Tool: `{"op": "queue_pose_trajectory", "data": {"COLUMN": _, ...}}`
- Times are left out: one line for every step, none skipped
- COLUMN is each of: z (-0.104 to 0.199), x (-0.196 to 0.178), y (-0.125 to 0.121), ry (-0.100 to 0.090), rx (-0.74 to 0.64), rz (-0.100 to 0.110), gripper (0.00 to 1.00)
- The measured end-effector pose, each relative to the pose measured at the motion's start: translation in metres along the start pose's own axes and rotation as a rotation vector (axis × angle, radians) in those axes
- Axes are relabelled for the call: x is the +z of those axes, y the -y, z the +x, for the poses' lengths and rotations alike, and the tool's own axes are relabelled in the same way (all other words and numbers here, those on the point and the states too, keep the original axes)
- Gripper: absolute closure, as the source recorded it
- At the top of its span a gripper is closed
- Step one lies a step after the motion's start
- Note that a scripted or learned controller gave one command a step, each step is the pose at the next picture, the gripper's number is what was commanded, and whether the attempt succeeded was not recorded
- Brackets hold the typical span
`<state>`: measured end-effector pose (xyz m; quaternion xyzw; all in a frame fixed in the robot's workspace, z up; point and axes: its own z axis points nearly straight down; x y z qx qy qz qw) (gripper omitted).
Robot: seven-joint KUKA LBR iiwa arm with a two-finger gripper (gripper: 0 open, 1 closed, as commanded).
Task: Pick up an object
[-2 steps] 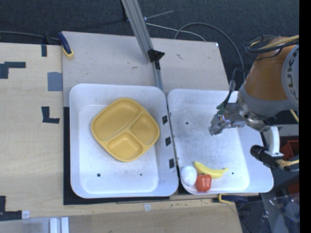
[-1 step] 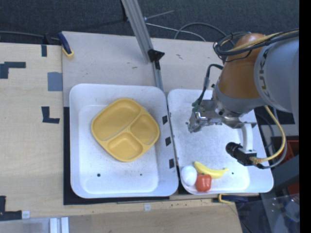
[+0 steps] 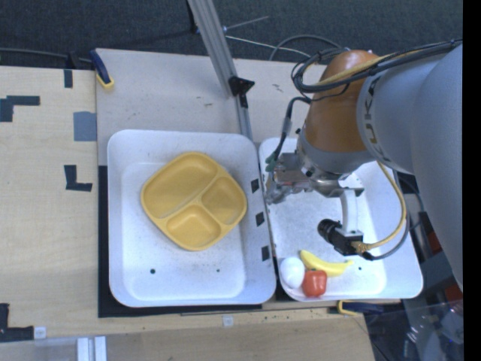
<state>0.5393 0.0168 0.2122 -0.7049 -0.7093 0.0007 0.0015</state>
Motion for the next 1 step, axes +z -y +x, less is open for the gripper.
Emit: {"op": "queue_pose_trajectory", "data": {"z": 0.0472, "x": 0.0044, "y": -0.0101, "ry": 0.000, "rx": -0.001, "rz": -0.001, "gripper": 1.00}}
